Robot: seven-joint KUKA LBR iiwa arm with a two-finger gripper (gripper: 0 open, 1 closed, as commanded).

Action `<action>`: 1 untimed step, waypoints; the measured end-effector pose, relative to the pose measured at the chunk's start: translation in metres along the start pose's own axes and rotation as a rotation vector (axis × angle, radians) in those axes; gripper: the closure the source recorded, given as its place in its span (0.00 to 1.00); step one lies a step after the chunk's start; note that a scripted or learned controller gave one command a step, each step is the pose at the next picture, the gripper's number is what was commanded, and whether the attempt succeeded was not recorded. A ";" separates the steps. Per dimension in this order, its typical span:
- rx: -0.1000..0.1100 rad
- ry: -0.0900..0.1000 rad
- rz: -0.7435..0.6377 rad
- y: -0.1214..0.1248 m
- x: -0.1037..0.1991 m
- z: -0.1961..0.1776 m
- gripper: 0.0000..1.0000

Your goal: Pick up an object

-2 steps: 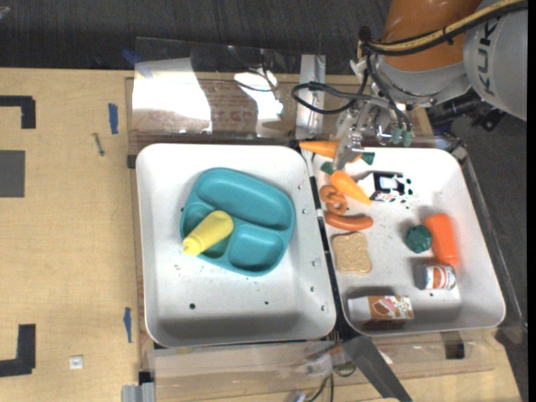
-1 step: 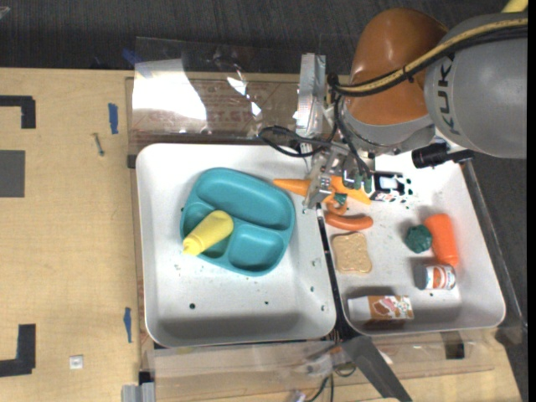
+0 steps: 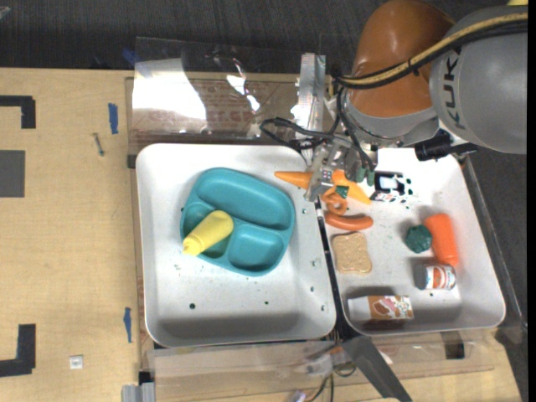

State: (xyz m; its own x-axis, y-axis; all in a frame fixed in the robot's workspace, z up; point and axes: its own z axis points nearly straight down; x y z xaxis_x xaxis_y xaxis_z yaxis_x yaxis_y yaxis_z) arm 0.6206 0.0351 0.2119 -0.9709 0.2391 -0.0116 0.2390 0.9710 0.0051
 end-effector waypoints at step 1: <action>-0.002 -0.008 -0.002 0.001 -0.002 -0.011 1.00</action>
State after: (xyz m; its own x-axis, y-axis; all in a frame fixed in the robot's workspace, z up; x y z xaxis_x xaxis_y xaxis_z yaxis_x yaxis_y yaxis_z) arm 0.6224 0.0358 0.2232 -0.9712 0.2374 -0.0191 0.2373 0.9714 0.0073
